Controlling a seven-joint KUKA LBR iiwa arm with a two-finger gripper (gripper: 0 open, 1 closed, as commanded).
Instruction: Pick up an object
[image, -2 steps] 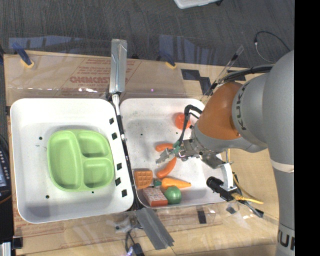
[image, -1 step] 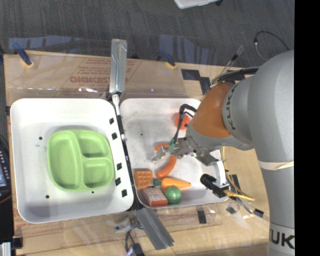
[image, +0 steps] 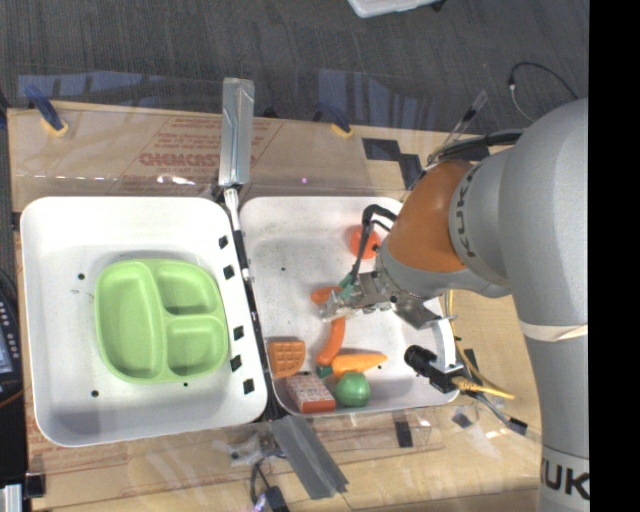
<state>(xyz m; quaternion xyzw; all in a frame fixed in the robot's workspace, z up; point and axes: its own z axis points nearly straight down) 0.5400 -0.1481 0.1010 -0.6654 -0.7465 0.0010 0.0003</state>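
The grey arm (image: 540, 230) occupies the right side of the frame and stands closest to the camera, its large upper link running from the upper right down to the lower right corner. An orange band (image: 430, 225) encircles the arm above the wrist, right of centre.

The gripper (image: 350, 297) sits at the centre of the right bin (image: 290, 225), pointing toward the left of the frame. Whether the claw is open or closed cannot be determined from this view, and no item can be confirmed within it.

Items in the right bin:
- A small orange piece (image: 323, 295) lies just left of the gripper tip.
- An orange carrot-shaped item (image: 332, 341) lies tilted below the gripper.
- A second orange carrot-shaped item (image: 358, 361) lies nearly horizontal, touching or just beside the first.
- A green round item (image: 352, 389) rests near the bin's lower edge.
- A red block (image: 312, 393) lies just left of the green round item.
- An orange waffle-patterned piece (image: 286, 355) lies near the bin's left wall.
- A red-orange item (image: 360, 240) is partly hidden by the wrist, above the gripper.

The left bin (image: 60, 230) holds a green divided tray (image: 160, 320), positioned centrally and well apart from the gripper.
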